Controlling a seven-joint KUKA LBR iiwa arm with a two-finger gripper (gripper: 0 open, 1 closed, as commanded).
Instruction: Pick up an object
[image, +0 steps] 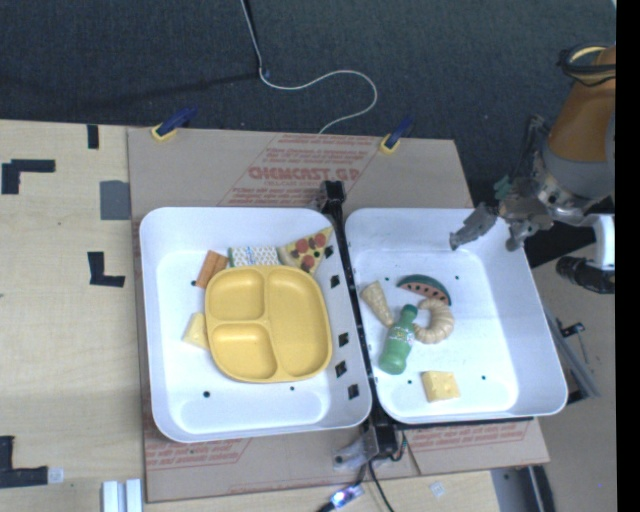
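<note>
I see the arm reaching in from the right, its orange band high at the edge, and the hand poised over the upper right corner of the right bin. Its two fingers stand apart, one pointing down-left over the bin floor and the other near the rim, with nothing between them.

The things I could pick lie lower in that bin, well apart from the hand. A watermelon slice sits near the middle. Just below it a pale curved croissant-like piece touches a green bottle, which lies tilted with its cap toward the upper right. A tan cone-shaped piece lies beside the bottle, near the bin's left wall. A yellow cheese wedge rests alone near the front rim.

In the left bin I see a yellow divided plate taking up the centre. Around its upper edge lie an orange stick, a patterned flat piece and a pizza slice; a yellow wedge pokes out at its left side.

Both bins sit on a cardboard sheet on the worktop.
</note>
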